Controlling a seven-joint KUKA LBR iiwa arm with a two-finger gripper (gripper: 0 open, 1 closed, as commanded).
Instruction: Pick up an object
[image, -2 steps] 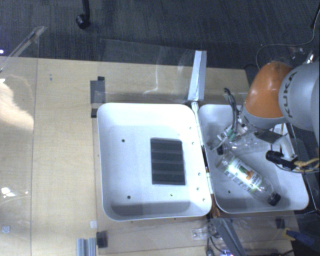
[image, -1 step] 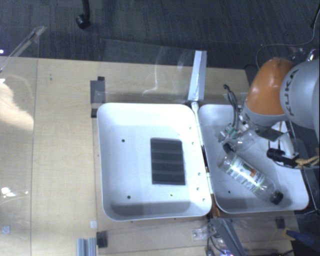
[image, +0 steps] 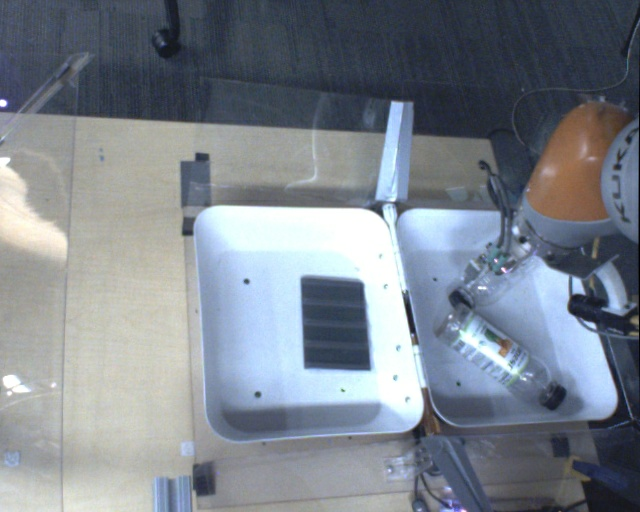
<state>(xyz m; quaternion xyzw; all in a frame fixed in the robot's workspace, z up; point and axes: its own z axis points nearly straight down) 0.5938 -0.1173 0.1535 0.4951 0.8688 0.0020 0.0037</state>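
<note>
Bench: we see two white bins (image: 300, 225).
Bottle (image: 495, 352): just below gripper (image: 478, 285), long axis slanting down-right.
Grip: we cannot tell.

Left bin (image: 230, 300): one dark ribbed rectangular pad (image: 336, 322), lying flat near centre. Right bin (image: 600, 385): one clear plastic bottle (image: 497, 355) on its side, dark cap toward the near right corner. Gripper (image: 478, 284) just above the bottle's base end.
</note>
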